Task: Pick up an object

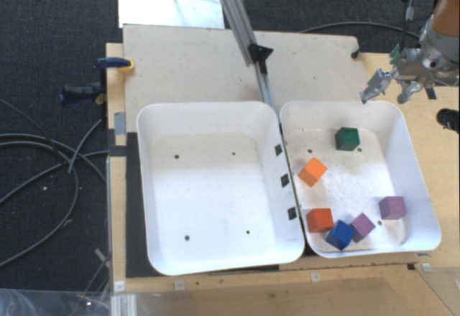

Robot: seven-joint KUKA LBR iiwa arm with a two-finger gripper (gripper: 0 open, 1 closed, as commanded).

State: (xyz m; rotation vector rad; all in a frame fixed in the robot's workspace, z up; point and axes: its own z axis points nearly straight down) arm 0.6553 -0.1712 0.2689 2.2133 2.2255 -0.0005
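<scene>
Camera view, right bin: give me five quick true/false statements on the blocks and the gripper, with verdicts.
1. The green block lies in the right bin. True.
2. The gripper holds a block between its fingers. False: it is open with nothing between them, above the bin's far rim.
3. The blue block sits beside the red block near the bin's front edge. True.
4. All the blocks lie in the left bin. False: they are all in the right bin.
5. There is one purple block. False: there are two, and.
</scene>
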